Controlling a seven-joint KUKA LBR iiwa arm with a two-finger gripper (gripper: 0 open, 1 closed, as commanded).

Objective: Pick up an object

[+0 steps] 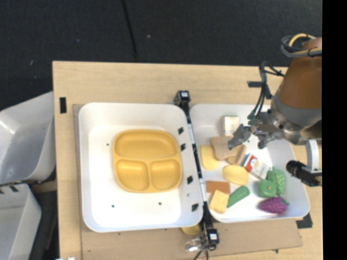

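We're over the right-hand shallow white bin (303, 202) now, with the hand (250, 136) hovering at about ten o'clock in it, its dark fingers spread wide and nothing between them. Just below sits the tan bread-shaped plastic toy (225, 148), touching the round yellow plastic piece (208, 157) at its eight o'clock. We judge these hollow toys light, stiff and a bit slick, so we'd pinch across the bread's short sides. The yellow lemon-shaped toy (235, 174) and small red-and-white carton (255, 165) crowd it toward five o'clock. The bin's centre wall lies near at nine o'clock; open room is upward. The left-hand bin holds a yellow sectioned plastic tray (146, 160).
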